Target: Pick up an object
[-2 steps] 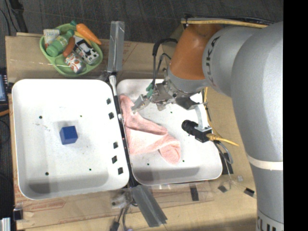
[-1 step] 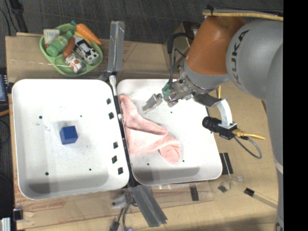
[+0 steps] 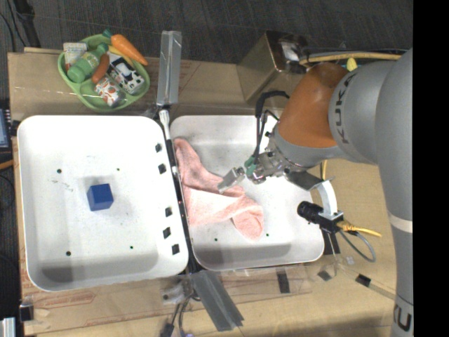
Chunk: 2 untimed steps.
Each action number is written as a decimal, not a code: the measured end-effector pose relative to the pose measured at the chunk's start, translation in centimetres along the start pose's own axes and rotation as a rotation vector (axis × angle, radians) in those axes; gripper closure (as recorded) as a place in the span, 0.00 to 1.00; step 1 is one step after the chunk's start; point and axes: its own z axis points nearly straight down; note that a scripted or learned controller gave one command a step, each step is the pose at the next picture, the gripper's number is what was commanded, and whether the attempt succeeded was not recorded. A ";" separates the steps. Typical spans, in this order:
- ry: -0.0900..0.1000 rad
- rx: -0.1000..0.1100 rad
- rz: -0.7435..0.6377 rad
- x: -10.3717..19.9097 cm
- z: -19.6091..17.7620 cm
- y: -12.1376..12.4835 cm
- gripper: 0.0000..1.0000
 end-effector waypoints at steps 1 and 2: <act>-0.002 -0.005 -0.063 -4.1 -0.2 -0.7 0.00; 0.001 -0.002 -0.015 -2.9 7.0 -4.2 0.00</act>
